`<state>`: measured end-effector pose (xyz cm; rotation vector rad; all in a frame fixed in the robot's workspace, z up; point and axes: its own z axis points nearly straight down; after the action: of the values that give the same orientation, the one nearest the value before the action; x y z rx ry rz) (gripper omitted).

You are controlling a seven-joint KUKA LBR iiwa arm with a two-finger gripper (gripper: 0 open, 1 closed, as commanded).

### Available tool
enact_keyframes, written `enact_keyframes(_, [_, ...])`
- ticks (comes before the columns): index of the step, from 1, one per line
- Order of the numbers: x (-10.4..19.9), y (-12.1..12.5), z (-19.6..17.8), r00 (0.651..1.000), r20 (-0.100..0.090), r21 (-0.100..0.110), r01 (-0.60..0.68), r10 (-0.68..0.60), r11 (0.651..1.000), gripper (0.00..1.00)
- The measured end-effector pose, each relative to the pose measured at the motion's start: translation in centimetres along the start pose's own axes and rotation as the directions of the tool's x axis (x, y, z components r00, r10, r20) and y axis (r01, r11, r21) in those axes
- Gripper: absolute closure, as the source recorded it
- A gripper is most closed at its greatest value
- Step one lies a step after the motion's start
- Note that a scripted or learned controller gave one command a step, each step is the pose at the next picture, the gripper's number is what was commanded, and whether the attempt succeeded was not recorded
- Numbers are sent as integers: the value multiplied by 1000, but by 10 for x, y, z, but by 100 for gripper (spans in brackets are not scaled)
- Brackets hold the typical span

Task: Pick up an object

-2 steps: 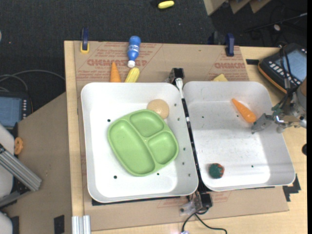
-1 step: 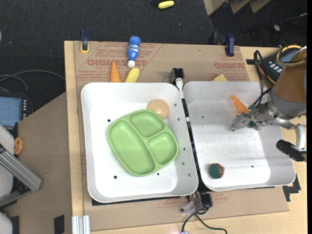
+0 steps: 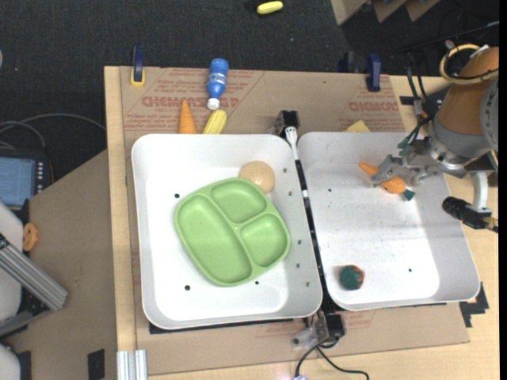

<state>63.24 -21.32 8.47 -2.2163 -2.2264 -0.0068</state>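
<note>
The gripper (image 3: pixel 394 174) sits low over the upper part of the right bin (image 3: pixel 444 291), right at a small orange toy carrot (image 3: pixel 390 184) that lies on the bin floor near the back wall. The fingers are too small and cluttered here to read — I cannot tell whether they are spread, pressed together, or pinching the carrot. The carrot's orange body pokes out on both sides of the gripper, and a green tip shows just beside it at the lower right.

It looks like a hard plastic play-food piece: probably light, stiff and a little slick, so it could squirt out of a glancing pinch. The best hold, I judge, is across its thicker middle, fingers set square to its long axis, not on the tapered end.

Farther down the same bin, well apart, lies a small round green-and-red object (image 3: pixel 352 276). The left bin (image 3: pixel 158 180) holds a green divided plate (image 3: pixel 232 230) with a pale round ball (image 3: pixel 257 176) touching its upper edge. On the tabletop (image 3: pixel 261 93) behind the bins lie a blue-and-white bottle (image 3: pixel 216 82), another carrot (image 3: pixel 186 118) and a yellow corn cob (image 3: pixel 215 121).
</note>
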Motion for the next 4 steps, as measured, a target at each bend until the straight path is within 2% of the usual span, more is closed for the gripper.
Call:
enact_keyframes(1, [17, 37, 0, 1000, 5, -3, -1, 1, 1000, 0])
enact_keyframes(2, [14, 18, 0, 1000, 3, 6, -5, 5, 1000, 0])
enact_keyframes(3, [14, 35, 0, 1000, 5, -1, -3, 3, 1000, 0])
enact_keyframes(4, [17, 11, 0, 1000, 2, 7, -5, 5, 1000, 0])
